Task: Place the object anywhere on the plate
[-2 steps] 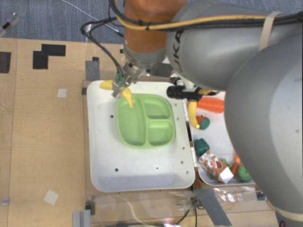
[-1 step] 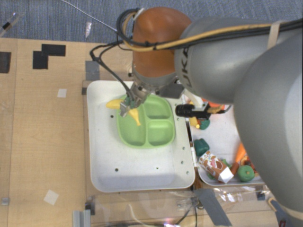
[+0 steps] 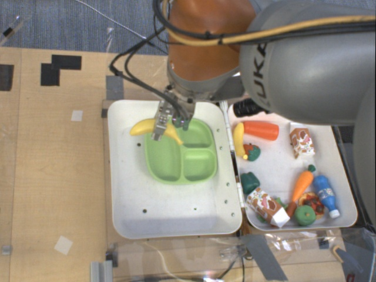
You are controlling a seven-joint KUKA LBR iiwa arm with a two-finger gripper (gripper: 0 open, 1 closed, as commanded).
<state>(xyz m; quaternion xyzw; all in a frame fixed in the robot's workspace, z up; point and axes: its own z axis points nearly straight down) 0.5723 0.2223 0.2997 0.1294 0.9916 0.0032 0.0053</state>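
The banana (image 3: 145, 127) lies with its long axis running left to right across the green plate's (image 3: 182, 157) upper-left rim, and the gripper (image 3: 170, 122) stands at its right end, its fingers narrowly spread around the yellow tip there.

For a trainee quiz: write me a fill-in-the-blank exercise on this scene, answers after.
1. The divided plate is coloured ____.
2. The plate lies in the ____ bin of the two.
3. The gripper is over a yellow ____ at the plate's upper-left rim.
4. The blue bottle lies in the ____ bin.

Missing words: green; left; banana; right
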